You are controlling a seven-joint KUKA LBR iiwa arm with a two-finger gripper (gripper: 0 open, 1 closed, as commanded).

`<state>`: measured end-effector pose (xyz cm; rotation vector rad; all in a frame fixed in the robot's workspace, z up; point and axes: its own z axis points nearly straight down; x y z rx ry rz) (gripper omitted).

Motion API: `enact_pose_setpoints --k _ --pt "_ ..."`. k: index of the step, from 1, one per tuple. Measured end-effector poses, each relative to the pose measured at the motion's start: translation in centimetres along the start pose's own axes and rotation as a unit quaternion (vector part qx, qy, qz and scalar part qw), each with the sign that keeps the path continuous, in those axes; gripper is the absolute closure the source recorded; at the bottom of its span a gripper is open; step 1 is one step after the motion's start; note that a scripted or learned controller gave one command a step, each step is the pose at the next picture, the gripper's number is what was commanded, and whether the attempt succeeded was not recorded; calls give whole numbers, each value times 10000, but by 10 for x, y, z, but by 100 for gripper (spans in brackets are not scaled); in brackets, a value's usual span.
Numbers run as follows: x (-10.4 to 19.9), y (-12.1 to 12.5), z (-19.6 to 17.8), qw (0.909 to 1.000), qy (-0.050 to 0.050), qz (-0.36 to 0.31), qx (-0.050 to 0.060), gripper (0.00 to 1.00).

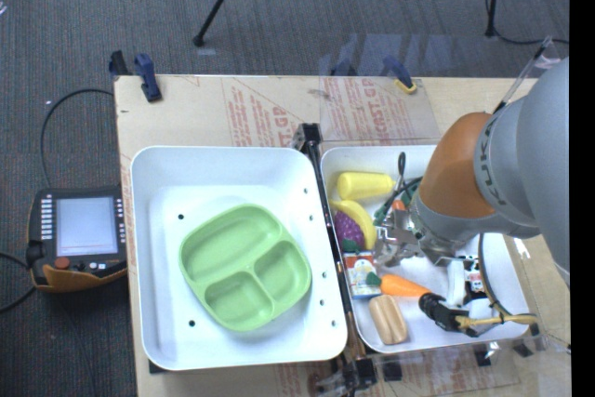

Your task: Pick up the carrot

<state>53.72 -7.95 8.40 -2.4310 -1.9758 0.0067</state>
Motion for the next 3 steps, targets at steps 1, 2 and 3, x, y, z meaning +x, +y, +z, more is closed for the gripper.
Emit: enact_pose_setpoints --k 1,2,3 --pt "-16 3 -4 9999 -123 65 -67 0" --pt "-76 -47 -1 9991 -17 427 -3 0" --pt "-65 -50 -1 9842 3 1769 -20 0"
